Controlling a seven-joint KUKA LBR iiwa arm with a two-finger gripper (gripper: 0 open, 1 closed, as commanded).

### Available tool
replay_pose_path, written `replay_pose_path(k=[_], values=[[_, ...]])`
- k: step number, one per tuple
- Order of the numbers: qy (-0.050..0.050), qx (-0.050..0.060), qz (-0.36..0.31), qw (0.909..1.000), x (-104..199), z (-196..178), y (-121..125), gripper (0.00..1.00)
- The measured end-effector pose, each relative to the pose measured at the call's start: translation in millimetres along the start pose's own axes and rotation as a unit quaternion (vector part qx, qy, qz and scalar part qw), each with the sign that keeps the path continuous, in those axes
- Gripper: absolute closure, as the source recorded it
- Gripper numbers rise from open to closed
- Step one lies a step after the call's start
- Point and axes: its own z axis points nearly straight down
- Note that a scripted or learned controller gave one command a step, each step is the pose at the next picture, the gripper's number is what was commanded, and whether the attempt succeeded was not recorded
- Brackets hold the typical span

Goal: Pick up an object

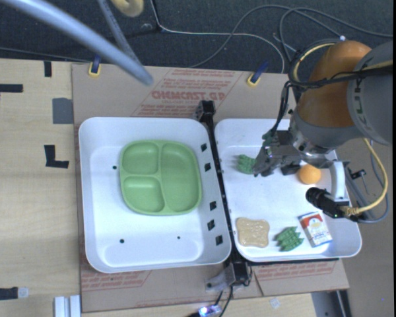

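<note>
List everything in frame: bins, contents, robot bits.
white bins: 2, white, side by side on the bench; left bin, right bin
divided plate: 1, light green, three compartments, middle of left bin
green leafy item: 1, green, upper left of right bin, right by the gripper
orange ball: 1, orange, right bin, beside the wrist, partly hidden
toast slice: 1, tan, front left of right bin
small green item: 1, green, front of right bin, right of the toast
small carton: 1, red, white and blue, front right of right bin
cardboard sheet: 1, brown, under both bins
arm: 1, grey with orange band, over right bin
gripper: 1, dark, low beside the leafy item
</note>
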Motion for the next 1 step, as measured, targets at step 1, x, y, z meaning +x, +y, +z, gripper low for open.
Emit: replay_pose_path(k=[1], values=[[0.0,-0.001,0.0,1.0,48.8,-9.3,-5.4,1.0]])
